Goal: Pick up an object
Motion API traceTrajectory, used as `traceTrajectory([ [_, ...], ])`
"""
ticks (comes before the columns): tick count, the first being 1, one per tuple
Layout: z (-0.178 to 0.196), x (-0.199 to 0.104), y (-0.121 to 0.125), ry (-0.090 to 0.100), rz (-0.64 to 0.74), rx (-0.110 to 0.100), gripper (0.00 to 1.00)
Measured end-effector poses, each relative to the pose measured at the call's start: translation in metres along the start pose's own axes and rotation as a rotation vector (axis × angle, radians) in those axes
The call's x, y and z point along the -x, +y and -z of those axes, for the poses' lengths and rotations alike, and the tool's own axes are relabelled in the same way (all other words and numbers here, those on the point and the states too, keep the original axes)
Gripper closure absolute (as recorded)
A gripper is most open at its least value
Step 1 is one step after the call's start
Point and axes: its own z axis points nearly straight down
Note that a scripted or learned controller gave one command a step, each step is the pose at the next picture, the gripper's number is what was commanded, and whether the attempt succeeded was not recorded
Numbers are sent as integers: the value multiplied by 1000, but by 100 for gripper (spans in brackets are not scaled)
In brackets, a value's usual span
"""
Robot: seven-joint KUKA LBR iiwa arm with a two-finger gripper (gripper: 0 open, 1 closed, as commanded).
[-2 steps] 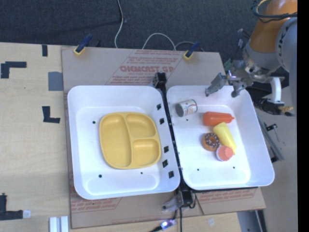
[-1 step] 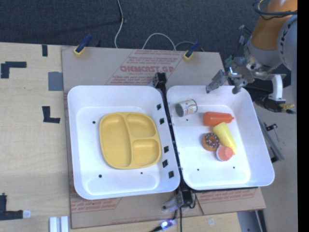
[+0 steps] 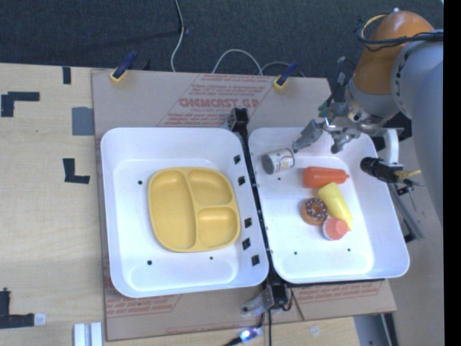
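Note:
My gripper (image 3: pixel 323 137) hangs over the back edge of the right bin (image 3: pixel 374 254), its two fingers spread apart with nothing between them. Just below and left of it a small grey and white can (image 3: pixel 277 161) lies on its side near the bin's back left corner. An orange carrot (image 3: pixel 325 176) lies in front of the gripper. A yellow banana-like piece (image 3: pixel 336 201) points down from the carrot. Beside it sit a brown donut (image 3: pixel 315 211) and a small pink round piece (image 3: pixel 335 228).
The left bin (image 3: pixel 122 258) bears a yellow divided plate (image 3: pixel 193 208). Black clips run along the divider (image 3: pixel 248 193) between the bins. The cardboard base (image 3: pixel 216 96) has clamps and a white cable at the back. The front half of the right bin is bare white floor.

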Motion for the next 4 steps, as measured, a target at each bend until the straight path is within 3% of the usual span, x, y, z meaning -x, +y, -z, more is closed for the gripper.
traceTrajectory([
  [1,-46,1,-6,0,-1,-1,0],
  [2,-59,1,-1,-1,2,15,0],
  [3,-52,-2,-4,10,6,-8,100],
  [4,10,-8,-5,0,0,8,100],
])
